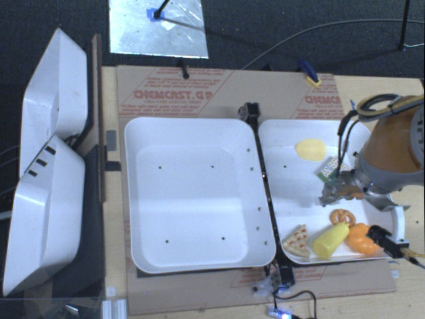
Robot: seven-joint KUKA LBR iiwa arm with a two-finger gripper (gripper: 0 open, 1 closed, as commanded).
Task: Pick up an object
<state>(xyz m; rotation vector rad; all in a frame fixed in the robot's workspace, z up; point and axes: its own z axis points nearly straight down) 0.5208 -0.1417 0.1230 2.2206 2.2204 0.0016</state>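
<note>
Jaws (pixel 334 196) low in right bin (pixel 285 198), opening unclear, pretzel (pixel 342 216) just below, yellow bottle (pixel 330 240) nearby

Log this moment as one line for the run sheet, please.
arm: over right bin | gripper: low, above pretzel | nothing seen held | nearby: yellow bottle, pizza slice, orange toy

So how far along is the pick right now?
Done: the gripper has reached into the right bin, low above the pretzel. In hand: nothing visibly held. Left: grasping and lifting; pizza slice, yellow bottle and yellow disc lie untouched.
</note>
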